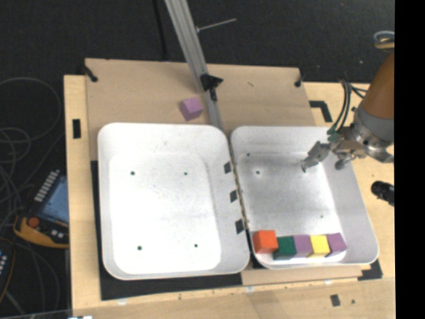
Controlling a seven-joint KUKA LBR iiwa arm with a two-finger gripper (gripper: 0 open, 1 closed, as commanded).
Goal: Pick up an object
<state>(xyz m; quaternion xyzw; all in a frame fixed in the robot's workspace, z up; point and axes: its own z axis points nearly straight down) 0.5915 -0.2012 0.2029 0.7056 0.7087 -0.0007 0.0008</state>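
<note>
Several small blocks line the front wall of the right bin (345, 198): an orange block (265, 240), a green block (286, 246), a purple block (303, 244), a yellow block (320, 245) and another purple block (336, 242). My gripper (327, 159) hangs over the back right part of that bin, well behind the row. It is open, its two fingers spread apart with nothing between them. One finger (311, 158) points left and down.
The left bin (119, 145) lies beside the right one. A loose purple cube (191, 108) rests on the bench behind the left bin. A slanted metal post (189, 38) rises from between the bins at the back. Cables and a handheld pendant (46, 208) lie off the bench's left.
</note>
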